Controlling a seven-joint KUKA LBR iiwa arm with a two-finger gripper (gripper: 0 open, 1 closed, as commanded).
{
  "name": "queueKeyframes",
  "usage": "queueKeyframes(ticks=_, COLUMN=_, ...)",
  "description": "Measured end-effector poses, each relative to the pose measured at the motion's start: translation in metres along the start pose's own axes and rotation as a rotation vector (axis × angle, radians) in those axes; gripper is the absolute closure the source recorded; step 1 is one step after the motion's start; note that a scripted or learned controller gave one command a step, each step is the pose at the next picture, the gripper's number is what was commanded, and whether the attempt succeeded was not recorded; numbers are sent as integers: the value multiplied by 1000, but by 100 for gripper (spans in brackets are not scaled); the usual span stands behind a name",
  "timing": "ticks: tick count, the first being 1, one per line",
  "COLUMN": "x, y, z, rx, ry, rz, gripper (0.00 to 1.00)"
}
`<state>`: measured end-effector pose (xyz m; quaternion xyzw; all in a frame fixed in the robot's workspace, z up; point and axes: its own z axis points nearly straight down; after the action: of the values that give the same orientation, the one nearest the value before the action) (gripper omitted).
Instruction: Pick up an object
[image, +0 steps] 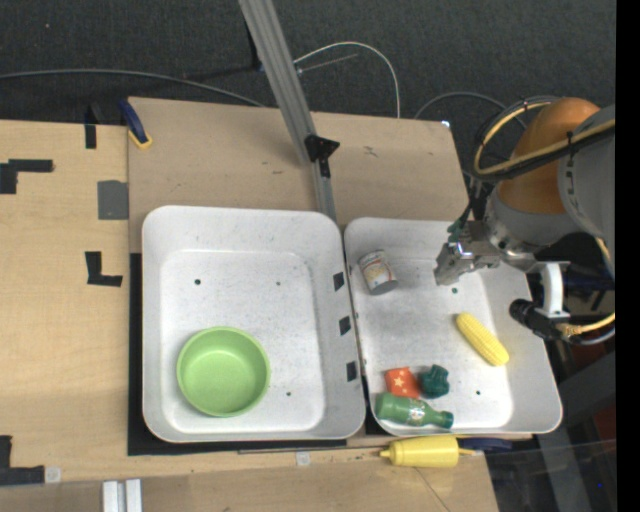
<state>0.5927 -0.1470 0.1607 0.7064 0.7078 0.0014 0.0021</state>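
**Over the right bin, pincer searching for a target**

Above the far part of the right bin (520, 400), the arm reaches in from the right with its pincer (455, 262) hanging low over the white floor. Nothing sits between its fingers, and at this slant I cannot tell how far they are spread. Several things lie in that bin: a small grey can (377, 271) to the left of the pincer, near the divider; a yellow corn cob (482, 338) just nearer the camera than the pincer; and, well apart at the near edge, an orange block (401, 381), a dark green piece (434, 380) and a green bottle (413, 410) crowded together. A yellow bottle (423, 452) lies outside on the counter (60, 330), just past the bin's near rim. The left bin (240, 240) carries a green bowl (223, 371).

By my reading the approach step is in hand; no grasp is made yet. The corn cob and the can look the easiest picks, since each lies alone. The next move calls for centring over one of them, then descending squarely.
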Motion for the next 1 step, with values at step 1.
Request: queueKeyframes(ticks=1, x=-9, y=1, z=-48, rx=1, ry=-1, rz=1, gripper=100)
